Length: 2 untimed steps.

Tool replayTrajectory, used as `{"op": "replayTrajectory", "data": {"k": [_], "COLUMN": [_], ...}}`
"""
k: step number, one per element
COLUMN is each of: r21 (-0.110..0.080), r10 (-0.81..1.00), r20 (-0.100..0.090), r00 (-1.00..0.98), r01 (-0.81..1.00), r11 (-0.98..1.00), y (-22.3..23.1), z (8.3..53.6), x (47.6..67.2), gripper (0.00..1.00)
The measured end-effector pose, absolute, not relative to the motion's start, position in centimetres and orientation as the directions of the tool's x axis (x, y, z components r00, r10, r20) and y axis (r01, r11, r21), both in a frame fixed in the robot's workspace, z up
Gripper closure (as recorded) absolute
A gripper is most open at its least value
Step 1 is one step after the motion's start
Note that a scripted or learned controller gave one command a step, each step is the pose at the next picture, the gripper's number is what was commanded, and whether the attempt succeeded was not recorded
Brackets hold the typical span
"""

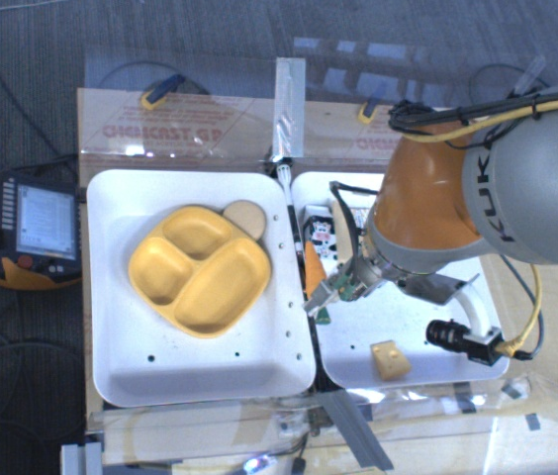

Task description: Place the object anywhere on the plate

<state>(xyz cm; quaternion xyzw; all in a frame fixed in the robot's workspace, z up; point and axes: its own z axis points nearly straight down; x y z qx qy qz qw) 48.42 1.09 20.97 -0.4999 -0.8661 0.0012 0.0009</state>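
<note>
You had the arm [457, 181] reaching in from the right, bent low over the right bin [457, 369], its orange band above the bin's far part. The gripper [330, 293] sat at that bin's left edge, just beside the divider between the 2 bins; whether it was clenched or released, you could not tell from this angle, and nothing showed as held in it. A small tan block [391, 360] lay on the right bin's floor near its near edge, apart from the gripper. An orange strip-like thing [312, 273] lay along the right bin's left wall, close to the gripper. In the left bin [111, 364] you had the yellow plate [200, 268], with 3 compartments, resting near the middle. A round tan disc [247, 216] touched the plate's far right rim, lying on the bin floor rather than in a compartment. A handheld pendant [34, 228] lay left of the worktop.
</note>
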Motion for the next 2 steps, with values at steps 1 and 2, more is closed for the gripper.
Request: {"op": "replayTrajectory", "data": {"k": [1, 2], "r21": [-0.004, -0.004], "r10": [0.927, 0.927], "r20": [-0.001, -0.001], "r00": [-0.375, -0.374], "r01": [0.927, 0.927], "r11": [0.375, 0.374], "y": [10.83, 10.8], "z": [22.72, 22.73], "x": [51.52, 51.52], "gripper": [1.0, 0.0]}}
